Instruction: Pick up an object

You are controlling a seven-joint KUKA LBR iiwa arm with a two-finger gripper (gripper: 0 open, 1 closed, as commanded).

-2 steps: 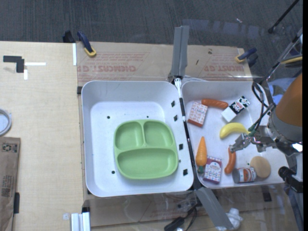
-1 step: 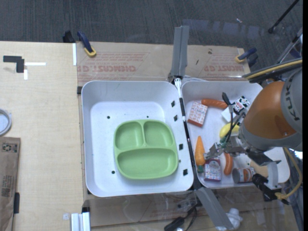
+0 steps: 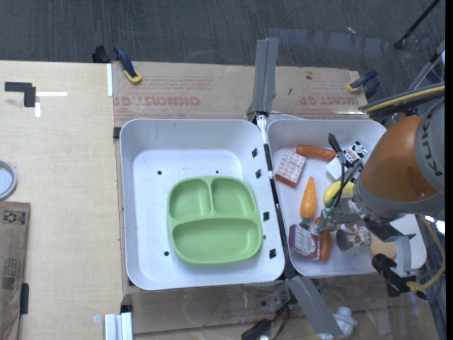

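Down among the right bin's (image 3: pixel 375 129) clutter hangs the pincer (image 3: pixel 331 218) — its state I cannot tell. Nearby, the toy carrot (image 3: pixel 308 197) looks light, stiff, slippery — best gripped mid-body.

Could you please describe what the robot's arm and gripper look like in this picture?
The arm is bulky and rounded: a broad orange band over a grey wrist housing. Below it, the gripper is small, of dark and silvery metal. A black fitting and thin cables sit at the arm's lower side.
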